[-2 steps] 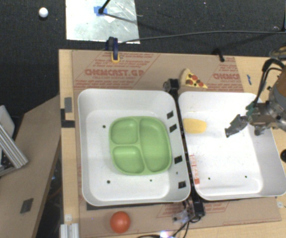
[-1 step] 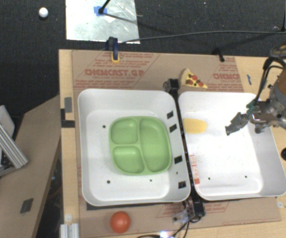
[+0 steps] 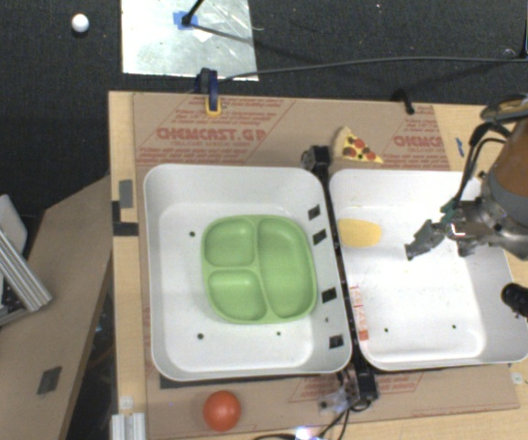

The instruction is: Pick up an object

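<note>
On the left, the left bin (image 3: 168,200) holds a green divided plate (image 3: 258,269), lying flat near its middle. In front of that bin, on the cardboard-covered surface (image 3: 246,126), sits a small orange-red ball (image 3: 222,410), outside both bins. Behind the seam between the bins a toy pizza slice (image 3: 357,147) rests on the cardboard, also out of the bins.

The right bin (image 3: 411,337) carries the likeliest target: a flat yellow object (image 3: 359,235) near its left wall, towards the back. The gripper (image 3: 422,243) hangs just to the right of it, apart from it, its dark fingers (image 3: 427,237) pointing leftward; they pinch nothing, though whether they are spread or pressed together I cannot tell from this angle.

The yellow piece looks thin and low, so the fingers may slide over it or close on air if they come down too high. It also lies close to the bin wall, and a push from the right could shove it against that wall instead of trapping it. A descent too deep would scrape the bin floor.
</note>
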Robot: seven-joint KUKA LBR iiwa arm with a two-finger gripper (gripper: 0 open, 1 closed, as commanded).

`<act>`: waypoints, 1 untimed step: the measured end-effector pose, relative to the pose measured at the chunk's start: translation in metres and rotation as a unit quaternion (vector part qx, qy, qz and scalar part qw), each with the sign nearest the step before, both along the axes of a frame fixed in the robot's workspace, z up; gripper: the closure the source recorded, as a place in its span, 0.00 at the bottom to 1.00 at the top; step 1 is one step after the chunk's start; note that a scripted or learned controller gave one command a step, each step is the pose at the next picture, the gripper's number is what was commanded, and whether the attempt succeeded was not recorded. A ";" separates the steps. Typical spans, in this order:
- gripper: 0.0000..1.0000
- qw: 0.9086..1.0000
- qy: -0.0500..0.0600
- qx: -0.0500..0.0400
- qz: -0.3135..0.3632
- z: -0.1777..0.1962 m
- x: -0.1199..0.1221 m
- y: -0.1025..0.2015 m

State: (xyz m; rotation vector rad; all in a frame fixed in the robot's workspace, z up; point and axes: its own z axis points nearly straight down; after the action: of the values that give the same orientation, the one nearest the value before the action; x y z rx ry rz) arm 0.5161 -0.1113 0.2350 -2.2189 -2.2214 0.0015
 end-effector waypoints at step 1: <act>0.00 1.000 0.001 0.000 0.000 -0.062 0.003 -0.002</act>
State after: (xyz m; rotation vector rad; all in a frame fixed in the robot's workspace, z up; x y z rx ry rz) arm 0.5195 -0.1134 0.1730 -2.2186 -2.2204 0.0025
